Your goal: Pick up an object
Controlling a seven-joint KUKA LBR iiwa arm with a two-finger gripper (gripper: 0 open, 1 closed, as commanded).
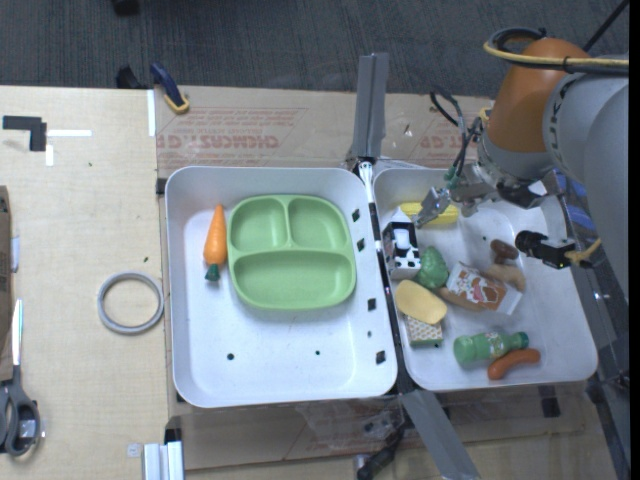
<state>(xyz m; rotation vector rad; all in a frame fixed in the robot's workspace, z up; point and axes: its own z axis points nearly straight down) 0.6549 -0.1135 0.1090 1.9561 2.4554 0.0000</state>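
My gripper [440, 208] hovers at the right bin's [575, 353] 11 o'clock corner over a yellow block [412, 210], finger state I cannot tell, nothing visibly grasped, so pickup not yet done.

A bulky, smooth grey robot arm [600, 138] at three o'clock carries a rounded orange band [525, 108] above its wrist. Thin black cables loop around it, one yellow-edged. Its small metal two-finger gripper [437, 206] looks silvery-dark.

Robot lab: bench [80, 218], white bins [190, 298]
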